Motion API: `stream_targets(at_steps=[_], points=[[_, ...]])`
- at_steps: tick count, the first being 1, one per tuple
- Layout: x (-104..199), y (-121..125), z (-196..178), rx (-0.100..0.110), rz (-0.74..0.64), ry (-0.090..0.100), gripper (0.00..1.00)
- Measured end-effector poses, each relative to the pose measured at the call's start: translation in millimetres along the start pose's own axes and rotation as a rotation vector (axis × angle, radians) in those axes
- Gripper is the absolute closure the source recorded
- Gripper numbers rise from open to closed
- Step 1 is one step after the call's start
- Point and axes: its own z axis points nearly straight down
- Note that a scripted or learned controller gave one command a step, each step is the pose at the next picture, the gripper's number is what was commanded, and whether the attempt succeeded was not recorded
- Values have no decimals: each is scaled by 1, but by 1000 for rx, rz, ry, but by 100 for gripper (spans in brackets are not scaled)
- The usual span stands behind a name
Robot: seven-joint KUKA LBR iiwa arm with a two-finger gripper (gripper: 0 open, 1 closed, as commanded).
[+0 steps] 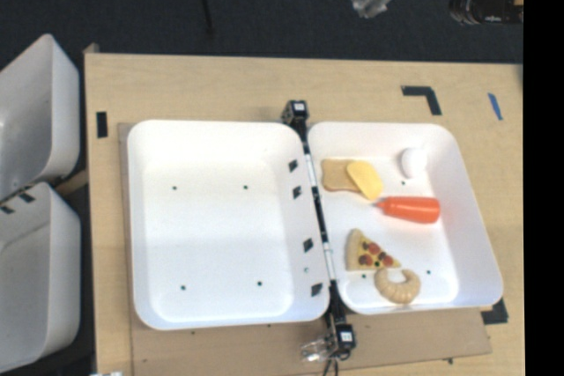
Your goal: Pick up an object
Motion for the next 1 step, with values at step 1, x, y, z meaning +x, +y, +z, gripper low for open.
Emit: stream_targets(at_steps=[1], points=[[55, 7, 1, 0, 7, -2, 100]])
